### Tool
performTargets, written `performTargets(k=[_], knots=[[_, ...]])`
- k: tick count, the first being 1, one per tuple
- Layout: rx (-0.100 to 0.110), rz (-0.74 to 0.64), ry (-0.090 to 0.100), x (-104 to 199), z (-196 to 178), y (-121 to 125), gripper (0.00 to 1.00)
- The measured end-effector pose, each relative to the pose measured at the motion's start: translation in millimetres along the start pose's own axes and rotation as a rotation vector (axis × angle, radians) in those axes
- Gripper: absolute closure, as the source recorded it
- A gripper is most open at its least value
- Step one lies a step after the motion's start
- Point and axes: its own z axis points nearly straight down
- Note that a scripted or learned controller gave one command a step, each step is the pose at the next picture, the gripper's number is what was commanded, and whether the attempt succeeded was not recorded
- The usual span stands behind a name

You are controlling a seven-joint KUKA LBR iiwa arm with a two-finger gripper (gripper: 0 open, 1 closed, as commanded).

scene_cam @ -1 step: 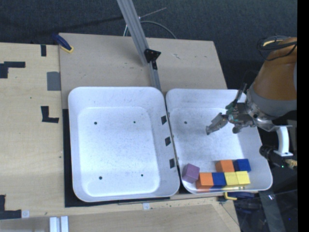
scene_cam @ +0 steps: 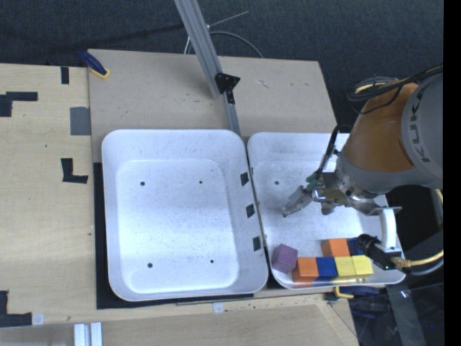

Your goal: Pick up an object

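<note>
Arm reaches in from the right over the right bin (scene_cam: 288, 150); gripper (scene_cam: 292, 206) angled down-left, fingers slightly parted, holding nothing. Blocks (scene_cam: 328, 264) lie at the bin's near edge, apart from it

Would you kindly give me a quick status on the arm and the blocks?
Gripper over right bin, nothing between fingers. Blocks at near edge: purple block, orange block, blue block, yellow blocks. Nothing in the way.

The two bins (scene_cam: 176, 143) look like smooth white plastic with fine speckles. The tabletop (scene_cam: 43, 193) is matt pale wood. The blocks (scene_cam: 335, 265) appear matt, brightly coloured.
</note>
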Motion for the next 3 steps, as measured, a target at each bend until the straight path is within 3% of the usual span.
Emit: performTargets(k=[1, 2, 3], knots=[[-0.003, 0.004, -0.003, -14, 100, 9, 0.0], [-0.004, 0.002, 0.0, -15, 98, 9, 0.0], [-0.011, 0.001, -0.001, 8, -7, -21, 0.0]])
